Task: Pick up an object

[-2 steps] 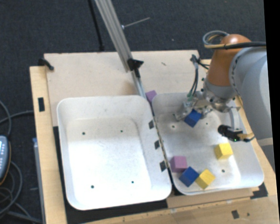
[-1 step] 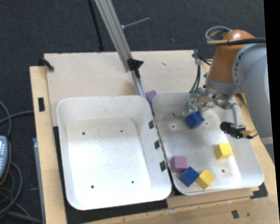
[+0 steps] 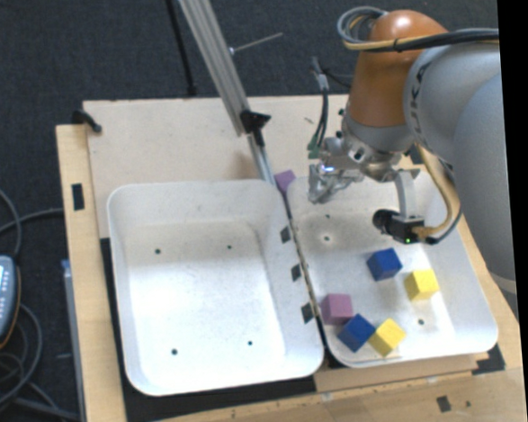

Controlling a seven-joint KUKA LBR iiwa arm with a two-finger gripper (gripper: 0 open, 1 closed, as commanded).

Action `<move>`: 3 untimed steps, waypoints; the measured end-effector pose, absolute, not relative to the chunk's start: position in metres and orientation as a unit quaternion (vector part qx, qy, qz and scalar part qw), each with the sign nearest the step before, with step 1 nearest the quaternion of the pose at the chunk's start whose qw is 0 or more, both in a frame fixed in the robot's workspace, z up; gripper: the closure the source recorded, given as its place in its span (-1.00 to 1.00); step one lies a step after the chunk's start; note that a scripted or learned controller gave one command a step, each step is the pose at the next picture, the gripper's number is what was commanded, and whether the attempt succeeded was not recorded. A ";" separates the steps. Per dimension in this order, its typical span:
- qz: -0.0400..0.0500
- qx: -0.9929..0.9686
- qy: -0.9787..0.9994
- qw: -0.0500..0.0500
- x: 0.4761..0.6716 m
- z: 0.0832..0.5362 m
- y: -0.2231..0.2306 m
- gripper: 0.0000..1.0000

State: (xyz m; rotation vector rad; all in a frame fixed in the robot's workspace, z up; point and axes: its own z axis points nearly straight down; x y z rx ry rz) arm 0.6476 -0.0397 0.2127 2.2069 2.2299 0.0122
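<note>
Arm (image 3: pixel 434 67) bent over right bin (image 3: pixel 452 328), end effector (image 3: pixel 324 188) lowered, grip state unclear

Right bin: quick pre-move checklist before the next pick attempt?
1. Targets present in right bin: ok, two blue cubes, two yellow, one purple.
2. hand above bin's far end, apart from cubes: ok.
3. Finger state: cannot tell.
4. Isolated target: ok, upper blue cube stands free.
5. Near cluster, purple, blue, yellow touching: not ok.
6. Purple block at the divider's far end, in or out: cannot tell.
</note>
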 end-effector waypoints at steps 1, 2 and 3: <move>0.001 0.706 0.708 0.000 0.646 0.208 -0.045 -1.00; -0.002 0.709 0.705 0.002 0.631 0.197 -0.119 -1.00; -0.004 0.709 0.705 -0.002 0.592 0.118 -0.185 -1.00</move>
